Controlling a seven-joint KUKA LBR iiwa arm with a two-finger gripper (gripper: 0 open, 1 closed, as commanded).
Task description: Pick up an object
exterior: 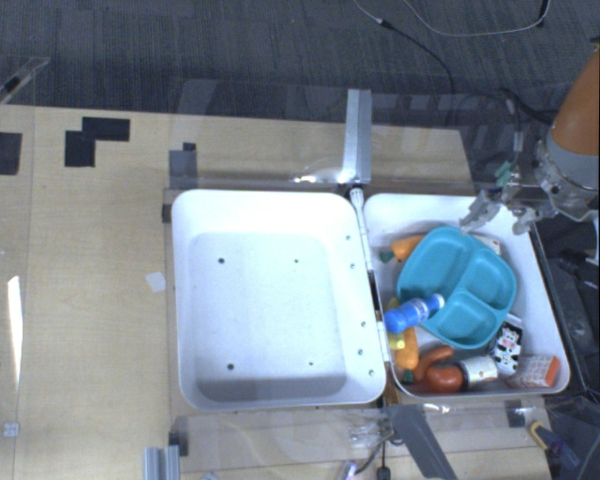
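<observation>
The stuff to pick from sits in the right bin (542,281). Biggest item there is a blue divided plate (461,286), tilted, taking up most of the bin's middle and leaning over other things. A small bottle w/ a blue cap (411,313) lies at the plate's lower-left edge, touching it, close to the bin's left wall. An orange piece (406,248) pokes out by the plate's upper-left rim. Below the bottle, a yellow-orange item (407,351) lies along the left wall. Near the front wall: a red-brown rounded item (442,377), just beside it a small can-like cylinder (481,370), then a black-and-white patterned piece (507,345) and a pale orange block (538,371) in the front-right corner.

Gripper (497,214) is over the bin's back-right corner, above the plate's far rim, at the end of the arm (574,141) coming in from the right. Two fingers (475,212) show, spread apart, w/ nothing between them.

Left bin (272,211) sits just beside the right one, the walls touching along a middle seam. Both rest on a light wood bench (84,281). A metal post (358,141) stands behind the seam. A thin cable (450,28) runs over the dark floor at the top.
</observation>
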